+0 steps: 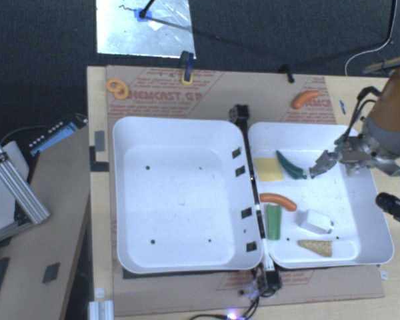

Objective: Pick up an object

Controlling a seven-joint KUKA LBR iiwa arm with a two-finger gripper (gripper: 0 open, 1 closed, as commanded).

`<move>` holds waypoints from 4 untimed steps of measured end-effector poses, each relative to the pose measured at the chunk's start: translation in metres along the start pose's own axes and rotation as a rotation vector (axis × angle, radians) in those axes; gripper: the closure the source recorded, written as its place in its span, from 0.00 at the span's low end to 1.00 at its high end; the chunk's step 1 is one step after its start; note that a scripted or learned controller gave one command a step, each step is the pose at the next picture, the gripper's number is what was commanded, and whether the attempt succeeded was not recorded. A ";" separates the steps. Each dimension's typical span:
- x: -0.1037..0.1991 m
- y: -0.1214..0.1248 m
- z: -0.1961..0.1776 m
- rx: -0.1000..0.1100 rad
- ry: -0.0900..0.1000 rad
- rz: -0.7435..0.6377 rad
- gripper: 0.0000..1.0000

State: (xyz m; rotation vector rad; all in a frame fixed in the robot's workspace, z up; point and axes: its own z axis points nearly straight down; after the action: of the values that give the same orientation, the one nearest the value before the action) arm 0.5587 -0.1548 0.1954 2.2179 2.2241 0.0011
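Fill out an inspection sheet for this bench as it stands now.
Surface: cardboard sheet under a left bin and a right bin.
Job's things: in the right bin, a yellow slice, dark green pod, orange sausage, green stick, white block, tan wedge.
Clutter: a second sausage and a pretzel on the cardboard.
Grippers: gripper over the right bin beside the pod, holding nothing.
Cables: white cable at upper right.
Surroundings: dark floor, foil sheet.

A pretzel (117, 88), a yellow clamp (187, 69) and an orange sausage (306, 99) lay on the cardboard sheet (253, 89) beyond the bins; a foil sheet (144, 19) lay farther back.
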 end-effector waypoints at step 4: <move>0.137 0.073 -0.129 -0.016 0.000 -0.004 1.00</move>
State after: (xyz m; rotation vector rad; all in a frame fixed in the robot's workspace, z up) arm 0.6316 -0.0180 0.3246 2.2056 2.2200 0.0185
